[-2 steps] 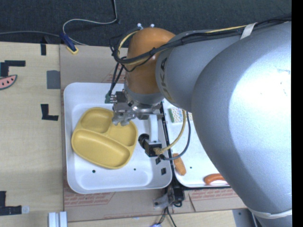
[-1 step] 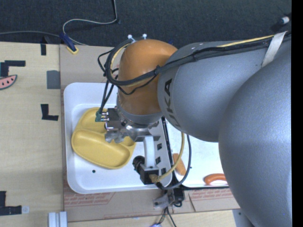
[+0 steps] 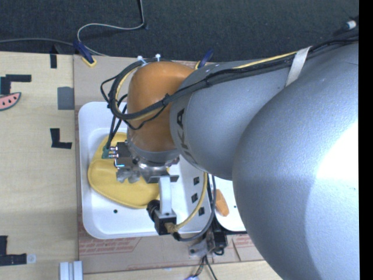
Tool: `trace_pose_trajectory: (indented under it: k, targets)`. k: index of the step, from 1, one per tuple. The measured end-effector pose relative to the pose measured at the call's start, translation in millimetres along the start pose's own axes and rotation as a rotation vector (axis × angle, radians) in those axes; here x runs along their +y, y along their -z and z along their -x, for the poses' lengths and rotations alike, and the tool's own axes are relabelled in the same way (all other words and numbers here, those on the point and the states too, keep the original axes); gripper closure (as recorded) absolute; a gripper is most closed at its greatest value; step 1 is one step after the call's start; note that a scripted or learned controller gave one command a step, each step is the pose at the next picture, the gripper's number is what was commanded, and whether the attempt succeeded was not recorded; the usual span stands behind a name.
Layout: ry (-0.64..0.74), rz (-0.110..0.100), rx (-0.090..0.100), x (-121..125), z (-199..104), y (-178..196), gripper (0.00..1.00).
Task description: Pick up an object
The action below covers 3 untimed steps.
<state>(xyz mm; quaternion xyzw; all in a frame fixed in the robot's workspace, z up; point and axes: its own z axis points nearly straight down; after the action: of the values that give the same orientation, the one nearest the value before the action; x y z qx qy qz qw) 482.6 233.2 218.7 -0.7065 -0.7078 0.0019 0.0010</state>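
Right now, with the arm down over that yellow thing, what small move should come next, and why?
Probably a slow lift straight up, to test the grab. The gripper sits low over the yellow thing in the left bin, and the wrist hides whether it has hold.

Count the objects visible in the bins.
2: a yellow one in the left bin under the arm; an orange one in the right bin, beside the arm. The arm may hide more.

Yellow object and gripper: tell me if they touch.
Cannot tell. In the camera view the gripper overlaps the yellow object; the arm hides any contact.
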Motion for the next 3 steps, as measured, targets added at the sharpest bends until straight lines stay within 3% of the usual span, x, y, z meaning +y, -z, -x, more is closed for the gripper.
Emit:
trace_pose_trajectory:
  k: [1,2,3]
  targets:
    - [0.0,0.0,0.001,0,0,0,0.0]
    - [-0.002,0.001,-0.001,39,57,-31,0.0]
    - [0.001,-0.002,0.001,38,55,-22,1.0]
